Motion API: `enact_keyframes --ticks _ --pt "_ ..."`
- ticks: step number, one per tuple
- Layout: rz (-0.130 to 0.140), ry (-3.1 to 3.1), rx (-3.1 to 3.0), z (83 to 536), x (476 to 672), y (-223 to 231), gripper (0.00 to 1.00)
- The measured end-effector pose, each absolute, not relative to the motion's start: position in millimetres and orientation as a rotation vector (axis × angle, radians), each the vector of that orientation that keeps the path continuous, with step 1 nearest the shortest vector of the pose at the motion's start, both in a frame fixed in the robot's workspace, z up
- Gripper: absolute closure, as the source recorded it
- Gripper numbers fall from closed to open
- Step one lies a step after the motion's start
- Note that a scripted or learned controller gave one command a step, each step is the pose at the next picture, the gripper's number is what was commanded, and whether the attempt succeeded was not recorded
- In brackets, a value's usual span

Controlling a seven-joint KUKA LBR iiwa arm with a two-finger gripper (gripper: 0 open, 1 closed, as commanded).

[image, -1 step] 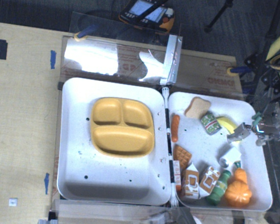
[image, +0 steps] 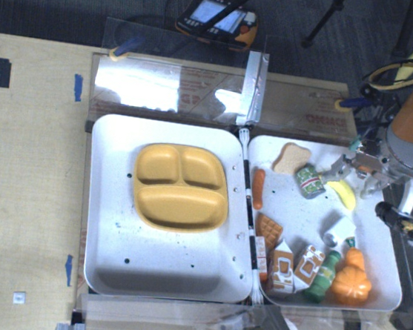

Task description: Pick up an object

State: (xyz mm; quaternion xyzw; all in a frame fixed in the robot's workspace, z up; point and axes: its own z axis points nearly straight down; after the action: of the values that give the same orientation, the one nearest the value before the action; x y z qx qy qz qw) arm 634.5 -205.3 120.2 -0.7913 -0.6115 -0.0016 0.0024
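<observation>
Nearest the camera, along the lower edge of the right bin (image: 387, 306), stands a tight row of toy groceries: 2 small cartons (image: 295, 267), a green bottle (image: 323, 276) and an orange pumpkin-like piece (image: 351, 279), all touching or nearly so.

The gripper (image: 360, 174) hangs over the upper right part of that bin, its 2 thin fingers spread apart with nothing between them. Just below it and slightly toward the left lies a yellow banana (image: 343, 193), smooth, curved, its long axis running diagonally from upper left to lower right. That is probably the easiest thing to pick: it is nearest the gripper, and the fingers would need to close across its narrow width. Beside it to the left sits a green pouch (image: 310, 181), crumpled and glossy, touching or almost touching the banana, so a descent could nudge both.

Further left, a flat slice of toast (image: 290, 158) lies near the top wall, a slim red-orange sausage (image: 258, 188) lies lengthwise along the divider, and a ridged brown waffle (image: 269, 228) sits below it.

The left bin (image: 104, 208) holds 1 tan plate (image: 181, 187) with 3 compartments, matte and rounded, well apart from the gripper.
</observation>
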Motion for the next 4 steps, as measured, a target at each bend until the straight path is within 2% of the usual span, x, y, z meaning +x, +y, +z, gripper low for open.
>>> enact_keyframes --ticks 1,2,3,4 --pt "-0.016 -2.224 -2.208 86.9 641.0 -202.5 0.0" --pt "0.0 -2.377 -2.053 85.8 645.9 -172.5 0.0" --pt "0.003 -2.38 -2.052 95.9 646.1 -173.0 1.0" --pt "0.012 -2.399 -2.005 84.6 664.2 -200.5 1.0"
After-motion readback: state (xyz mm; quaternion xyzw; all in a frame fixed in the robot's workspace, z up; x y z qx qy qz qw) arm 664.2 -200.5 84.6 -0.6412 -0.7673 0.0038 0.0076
